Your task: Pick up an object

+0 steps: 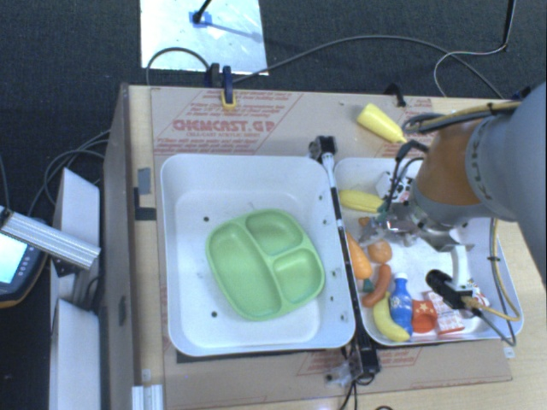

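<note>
my claw (386, 225) sits low in the right bin (504, 267), over the crowded part of its floor. whether it is wide, narrow or closed on anything cannot be told here; the wrist covers it.

candidate objects, placed relative to the claw:
- orange round piece (379, 251): just beside the claw, toward the near edge of the bin
- yellow corn-like piece (360, 201): near, on the far side, toward the divider
- carrot (360, 259): beside the claw, against the divider wall
- sausage (378, 285), blue bottle (400, 297), banana (389, 322): further toward the near edge, packed together
- yellow piece (380, 123) on the table (282, 118): well apart, outside the bin

procedure for this step, as i judge it:
1. select the orange round piece; it is closest and stands slightly apart from its neighbours
2. centre over it before descending, so the carrot is not caught too
3. close, then lift straight up and confirm the object rises

risk: a round object may roll out sideways

the left bin (192, 186) holds a green divided plate (265, 263); ignore it
</note>
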Robot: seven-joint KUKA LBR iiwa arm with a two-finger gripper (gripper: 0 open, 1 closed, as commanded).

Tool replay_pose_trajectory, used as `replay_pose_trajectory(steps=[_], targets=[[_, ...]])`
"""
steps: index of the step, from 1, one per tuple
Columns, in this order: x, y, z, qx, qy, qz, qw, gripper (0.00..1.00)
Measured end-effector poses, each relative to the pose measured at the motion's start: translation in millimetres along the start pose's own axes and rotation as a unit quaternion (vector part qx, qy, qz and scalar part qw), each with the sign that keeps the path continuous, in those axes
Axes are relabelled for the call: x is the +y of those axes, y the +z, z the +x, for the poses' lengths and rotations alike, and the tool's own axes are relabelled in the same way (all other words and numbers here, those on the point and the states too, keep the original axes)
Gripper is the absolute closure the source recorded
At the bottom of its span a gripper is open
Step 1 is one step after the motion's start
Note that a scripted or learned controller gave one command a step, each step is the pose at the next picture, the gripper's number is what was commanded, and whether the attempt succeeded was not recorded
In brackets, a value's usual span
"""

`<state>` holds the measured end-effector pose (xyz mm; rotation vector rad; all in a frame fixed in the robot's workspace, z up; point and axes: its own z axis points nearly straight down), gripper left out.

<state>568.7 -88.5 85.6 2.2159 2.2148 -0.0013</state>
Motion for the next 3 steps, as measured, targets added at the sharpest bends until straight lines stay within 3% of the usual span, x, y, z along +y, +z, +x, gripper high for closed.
replay_pose_trajectory(steps=[1, 2, 3], targets=[[-17.4, 0.2, -2.8, 0.002, 0.000, 0.001, 1.0000, 0.00], [-17.1, -9.5, -1.9, 0.003, -0.001, 0.001, 1.0000, 1.00], [17.6, -100.1, 58.5, 0.004, -0.002, 0.001, 1.0000, 1.00]])
